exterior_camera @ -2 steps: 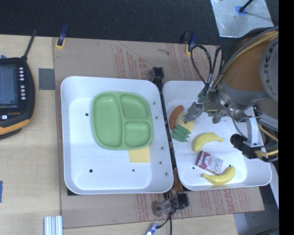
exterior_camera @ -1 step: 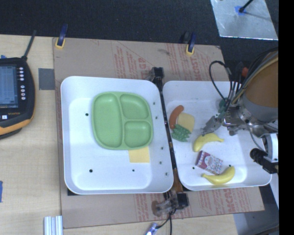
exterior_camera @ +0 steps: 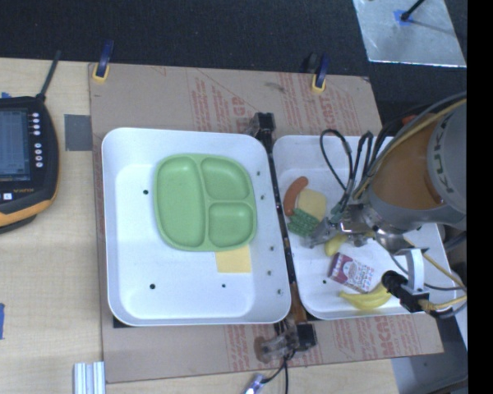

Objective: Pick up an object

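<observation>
1. We see the arm reaching into the right bin, its gripper low over a huddle of small items.
2. We cannot tell how the jaws stand; the wrist and dark cables hide them, so we do not claim any hold.
3. Candidate objects lie close around the jaws: a green block just beside them, a yellow cheese wedge and a sausage slightly beyond it, a red packet on their near side, and a banana past the packet at the bin's front edge.
4. Well away from the jaws, the left bin holds a green divided plate with a yellow square touching its front rim.
5. Risks, as we judge them: the items crowd together, so closing may pinch two at once or nudge the block aside; the wedge's sloped faces could squirt out; the flat packet gives little to grasp; and the loose cables may snag on lifting.
</observation>
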`<state>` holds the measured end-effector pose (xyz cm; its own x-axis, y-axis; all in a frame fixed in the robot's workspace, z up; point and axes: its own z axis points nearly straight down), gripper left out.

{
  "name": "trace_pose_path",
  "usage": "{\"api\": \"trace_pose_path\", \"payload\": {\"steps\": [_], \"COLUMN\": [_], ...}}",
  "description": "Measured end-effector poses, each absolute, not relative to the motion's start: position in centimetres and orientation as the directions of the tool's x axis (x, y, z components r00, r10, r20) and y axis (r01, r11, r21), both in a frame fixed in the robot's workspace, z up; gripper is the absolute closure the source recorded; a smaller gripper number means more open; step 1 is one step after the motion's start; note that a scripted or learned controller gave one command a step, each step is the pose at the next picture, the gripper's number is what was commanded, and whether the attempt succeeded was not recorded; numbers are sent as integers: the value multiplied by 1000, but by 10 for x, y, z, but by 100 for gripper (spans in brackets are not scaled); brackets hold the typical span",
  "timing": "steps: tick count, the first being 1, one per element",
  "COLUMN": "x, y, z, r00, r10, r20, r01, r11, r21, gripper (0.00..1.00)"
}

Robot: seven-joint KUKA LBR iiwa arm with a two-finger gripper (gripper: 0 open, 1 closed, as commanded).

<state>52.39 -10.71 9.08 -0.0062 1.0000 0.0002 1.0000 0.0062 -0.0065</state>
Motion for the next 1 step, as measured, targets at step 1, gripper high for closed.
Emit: {"api": "trace_pose_path", "payload": {"steps": [1], "x": [524], "y": [-108], "z": [101], "r00": [-10], "r10": [1000], "r20": [-2], "r01": [1000], "r11": [10], "r21": [-8], "gripper": [100]}}
